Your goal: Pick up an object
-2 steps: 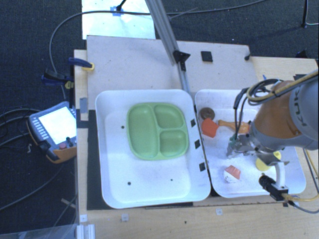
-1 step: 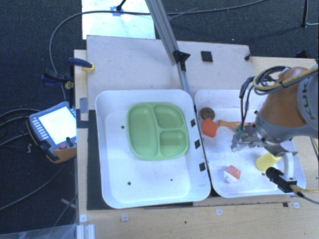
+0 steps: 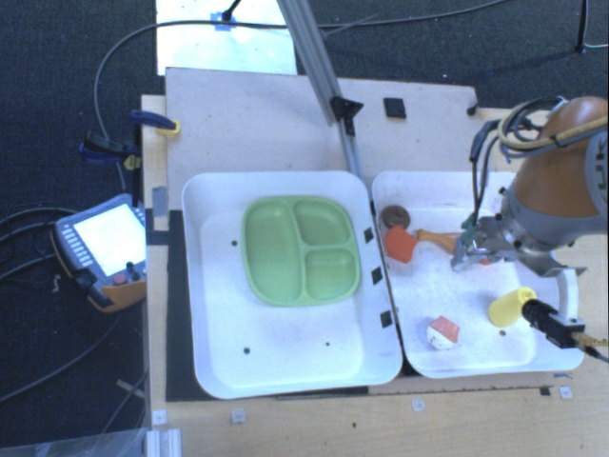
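Observation:
The right bin (image 3: 419, 355) holds several small objects. A red spatula head (image 3: 401, 245) with an orange-brown handle (image 3: 438, 239) lies near its left wall. A brown round piece (image 3: 394, 218) sits just above it. A yellow cup (image 3: 510, 307) lies on its side at the right, and a red-and-white block (image 3: 442, 331) rests near the front. My gripper (image 3: 465, 257) hangs low over the bin's middle, right at the handle's free end. A bit of red (image 3: 486, 260) shows beside the gripper tip.
The left bin (image 3: 285, 350) carries a green divided plate (image 3: 301, 249). A metal pole (image 3: 314, 46) slants over the back board. A teach pendant (image 3: 103, 249) lies on the floor to the left. The arm's grey body (image 3: 557, 193) covers the right bin's far right corner.

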Available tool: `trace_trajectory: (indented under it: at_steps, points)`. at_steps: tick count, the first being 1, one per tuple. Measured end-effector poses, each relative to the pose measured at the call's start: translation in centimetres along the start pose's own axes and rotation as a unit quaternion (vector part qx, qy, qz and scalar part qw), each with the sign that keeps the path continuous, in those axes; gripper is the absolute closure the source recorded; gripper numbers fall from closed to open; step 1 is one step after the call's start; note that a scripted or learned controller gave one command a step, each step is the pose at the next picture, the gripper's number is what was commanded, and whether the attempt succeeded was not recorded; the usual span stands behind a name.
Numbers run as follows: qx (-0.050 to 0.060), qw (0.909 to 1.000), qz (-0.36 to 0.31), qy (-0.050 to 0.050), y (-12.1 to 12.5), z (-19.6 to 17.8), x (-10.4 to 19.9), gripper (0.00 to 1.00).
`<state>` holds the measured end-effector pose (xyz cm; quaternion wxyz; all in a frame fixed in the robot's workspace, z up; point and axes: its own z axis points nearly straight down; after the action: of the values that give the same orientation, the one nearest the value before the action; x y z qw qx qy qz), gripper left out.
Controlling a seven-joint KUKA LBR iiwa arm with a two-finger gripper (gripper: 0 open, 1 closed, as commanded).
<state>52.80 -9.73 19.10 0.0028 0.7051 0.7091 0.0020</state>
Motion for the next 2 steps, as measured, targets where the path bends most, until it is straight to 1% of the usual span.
trace_trajectory:
  at_steps: [1,2]
  points:
    - [0.001,1.0,0.0,0.0,0.2,-3.4,0.0,1.0]
    - [0.002,1.0,-0.003,0.001,2.1,-2.6,5.6,1.0]
